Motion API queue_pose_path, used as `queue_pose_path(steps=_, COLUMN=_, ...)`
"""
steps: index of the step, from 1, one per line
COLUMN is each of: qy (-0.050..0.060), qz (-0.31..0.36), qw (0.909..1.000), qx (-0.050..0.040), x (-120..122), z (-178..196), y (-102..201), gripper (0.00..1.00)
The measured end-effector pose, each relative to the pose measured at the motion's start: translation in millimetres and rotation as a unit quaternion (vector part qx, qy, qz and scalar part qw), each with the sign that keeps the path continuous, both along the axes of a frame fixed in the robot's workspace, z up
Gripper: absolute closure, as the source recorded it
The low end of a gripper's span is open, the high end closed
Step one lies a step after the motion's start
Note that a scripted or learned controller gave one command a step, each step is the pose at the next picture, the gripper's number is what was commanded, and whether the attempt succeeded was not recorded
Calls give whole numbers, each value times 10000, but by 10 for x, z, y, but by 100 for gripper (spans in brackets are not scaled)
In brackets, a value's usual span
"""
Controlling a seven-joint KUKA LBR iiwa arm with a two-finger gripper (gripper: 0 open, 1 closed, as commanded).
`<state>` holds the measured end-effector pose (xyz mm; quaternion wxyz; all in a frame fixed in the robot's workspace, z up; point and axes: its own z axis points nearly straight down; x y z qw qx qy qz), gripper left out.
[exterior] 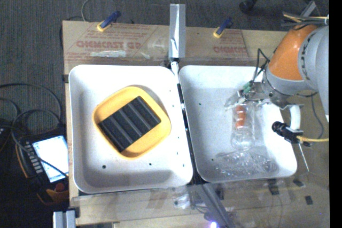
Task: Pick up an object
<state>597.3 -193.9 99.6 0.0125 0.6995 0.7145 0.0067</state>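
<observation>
Near edge of the right bin (206, 168): crumpled clear plastic (243, 163), glare-heavy, easy to misjudge. Just beyond it a clear bottle (241, 123) with an orange label lies flat; it looks slippery and may roll or squirt free. Gripper (250, 92) sits at its far end; opening cannot be told, nothing visibly held. Left bin (80, 115) holds a yellow tray (132, 121).
</observation>
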Motion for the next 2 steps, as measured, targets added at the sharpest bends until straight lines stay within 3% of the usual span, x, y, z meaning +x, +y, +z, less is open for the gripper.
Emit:
queue_pose_path(steps=1, qy=-12, qz=735, qw=9973, qx=-60, x=-102, z=0, y=117, gripper=0)
queue_pose_path(steps=2, qy=-36, qz=742, qw=9972, qx=-52, x=-83, z=105, y=134, gripper=100)
